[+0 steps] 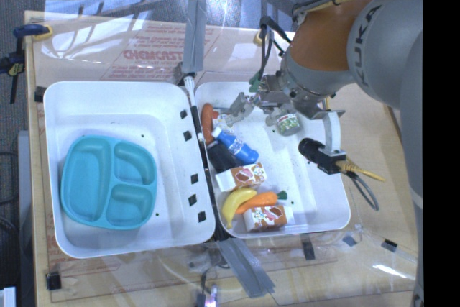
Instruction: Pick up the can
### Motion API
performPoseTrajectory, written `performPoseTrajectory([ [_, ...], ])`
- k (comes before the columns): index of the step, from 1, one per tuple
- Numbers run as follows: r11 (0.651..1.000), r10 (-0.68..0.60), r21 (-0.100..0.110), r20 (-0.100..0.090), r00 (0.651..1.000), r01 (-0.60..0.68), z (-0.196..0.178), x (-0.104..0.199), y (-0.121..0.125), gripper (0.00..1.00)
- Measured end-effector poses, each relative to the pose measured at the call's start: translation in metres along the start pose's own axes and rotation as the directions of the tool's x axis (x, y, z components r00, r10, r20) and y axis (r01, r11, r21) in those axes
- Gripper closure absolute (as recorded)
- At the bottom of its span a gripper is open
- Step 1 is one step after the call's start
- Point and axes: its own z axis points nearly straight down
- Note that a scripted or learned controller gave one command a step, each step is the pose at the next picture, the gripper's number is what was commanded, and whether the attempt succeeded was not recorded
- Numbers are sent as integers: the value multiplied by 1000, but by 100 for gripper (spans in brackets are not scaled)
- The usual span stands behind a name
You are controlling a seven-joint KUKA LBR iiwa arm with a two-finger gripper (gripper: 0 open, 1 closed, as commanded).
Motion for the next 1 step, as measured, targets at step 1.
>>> performPoseTrajectory([
  [1,998,61,-1,2,998,-61,28,-71,28,0],
])
